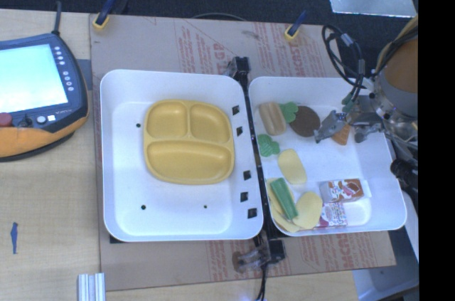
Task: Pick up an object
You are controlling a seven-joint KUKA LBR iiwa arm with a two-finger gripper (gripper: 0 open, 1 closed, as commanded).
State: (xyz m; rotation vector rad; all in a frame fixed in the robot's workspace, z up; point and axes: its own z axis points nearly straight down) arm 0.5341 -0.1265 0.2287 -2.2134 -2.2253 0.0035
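The arm reaches in from the right and its pincer [343, 127] hangs low over the upper right of the right bin [377, 221], tilted so its two grey fingers straddle a small orange piece [342, 134]. The piece sits between the spread fingers, but whether they press on it or merely flank it cannot be told, so a grip is not certain. The pincer looks moderately wide. Just left of it lie a brown round [305, 120] and a tan bread-like piece [271, 117]; further left and below sit a pale yellow lump [291, 166] and a green strip [283, 198]; directly below lies a printed packet [344, 191]. Far to the left, in the other bin [121, 214], rests a yellow divided tray [189, 141].
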